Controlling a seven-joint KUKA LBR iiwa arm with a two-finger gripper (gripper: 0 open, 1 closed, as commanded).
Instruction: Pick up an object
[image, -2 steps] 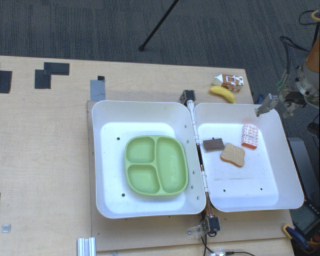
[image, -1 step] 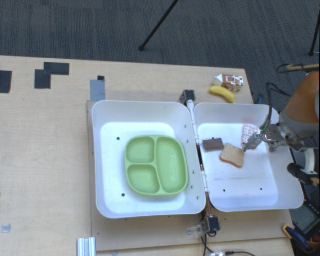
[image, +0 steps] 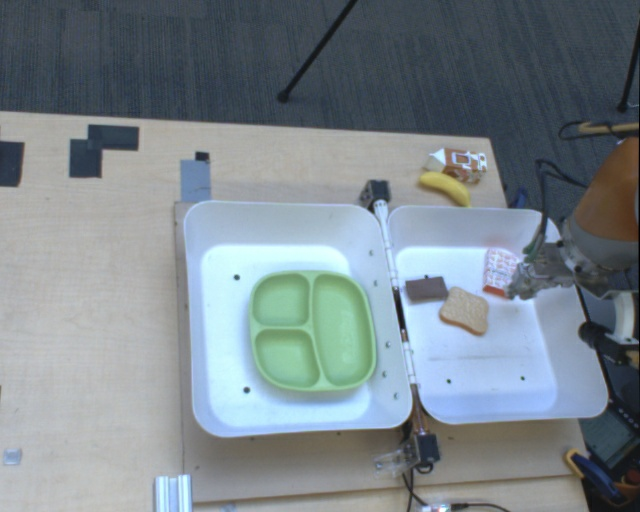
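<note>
The slice of bread (image: 465, 311) lies in the right bin (image: 560, 395), near its middle, down and to the left of the gripper (image: 523, 285) and apart from it. A brown block (image: 427, 290) sits just left of the bread, close to the divide between the bins. A red and white packet (image: 500, 270) lies above and right of the bread, right beside the gripper's tip. The gripper hangs low over the bin's right part; whether it is spread or pressed together cannot be made out. The left bin (image: 215, 330) holds a green divided plate (image: 312, 331). Beyond the bins, on the bench (image: 90, 330), lie a banana (image: 445, 187) and a small carton (image: 460, 162).
</note>
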